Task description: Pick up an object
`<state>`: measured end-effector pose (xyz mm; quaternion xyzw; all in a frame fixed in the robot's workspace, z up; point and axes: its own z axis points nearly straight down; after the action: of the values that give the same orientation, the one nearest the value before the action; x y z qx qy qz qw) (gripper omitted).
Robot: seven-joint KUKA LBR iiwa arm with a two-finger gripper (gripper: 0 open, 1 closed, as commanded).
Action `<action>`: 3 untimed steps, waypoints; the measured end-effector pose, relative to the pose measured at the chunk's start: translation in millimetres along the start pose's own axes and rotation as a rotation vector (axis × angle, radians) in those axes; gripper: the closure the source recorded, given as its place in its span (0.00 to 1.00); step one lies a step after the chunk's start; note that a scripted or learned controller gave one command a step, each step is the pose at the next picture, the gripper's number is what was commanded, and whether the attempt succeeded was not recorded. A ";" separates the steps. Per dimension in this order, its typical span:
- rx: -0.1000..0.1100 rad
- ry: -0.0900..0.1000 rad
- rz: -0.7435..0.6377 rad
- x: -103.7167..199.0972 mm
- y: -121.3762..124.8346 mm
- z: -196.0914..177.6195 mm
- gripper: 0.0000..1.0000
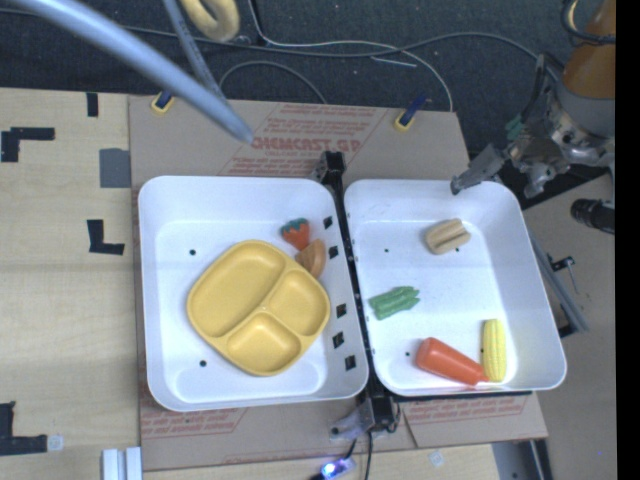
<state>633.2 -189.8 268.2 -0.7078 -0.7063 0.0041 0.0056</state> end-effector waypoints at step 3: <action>-0.008 -0.002 -0.004 -2.7 -1.8 87.5 0.00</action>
<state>630.2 -192.2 180.8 -0.7064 -0.7078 0.0022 0.0020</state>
